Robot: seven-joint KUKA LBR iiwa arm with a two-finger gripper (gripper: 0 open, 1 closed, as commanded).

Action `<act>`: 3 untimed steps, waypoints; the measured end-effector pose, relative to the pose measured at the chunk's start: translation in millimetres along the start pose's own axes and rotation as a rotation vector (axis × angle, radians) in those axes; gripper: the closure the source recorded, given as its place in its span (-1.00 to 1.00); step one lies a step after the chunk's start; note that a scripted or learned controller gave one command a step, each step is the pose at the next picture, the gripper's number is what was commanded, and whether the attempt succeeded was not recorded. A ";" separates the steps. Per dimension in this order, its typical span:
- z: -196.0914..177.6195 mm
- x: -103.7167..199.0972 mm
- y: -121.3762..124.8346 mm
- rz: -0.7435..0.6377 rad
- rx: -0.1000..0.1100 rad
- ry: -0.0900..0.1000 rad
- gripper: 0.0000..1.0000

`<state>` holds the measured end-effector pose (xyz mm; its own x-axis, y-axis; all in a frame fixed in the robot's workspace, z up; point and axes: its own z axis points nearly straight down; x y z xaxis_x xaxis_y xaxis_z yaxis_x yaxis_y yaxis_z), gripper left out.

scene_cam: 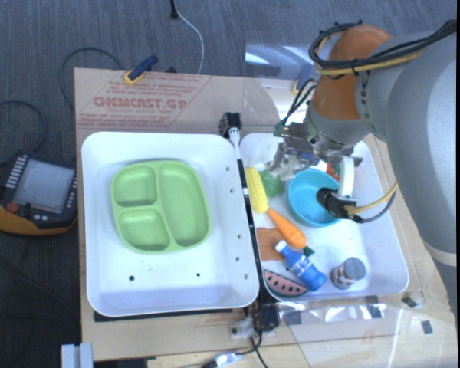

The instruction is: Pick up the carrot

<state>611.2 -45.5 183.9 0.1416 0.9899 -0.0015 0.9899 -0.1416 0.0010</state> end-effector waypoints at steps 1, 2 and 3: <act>3.0 -2.5 -1.6 0.002 0.007 -0.003 -1.00; 3.6 -20.5 -71.5 0.004 0.011 -0.003 -1.00; 93.4 -59.4 -52.7 -0.005 -0.009 0.001 -1.00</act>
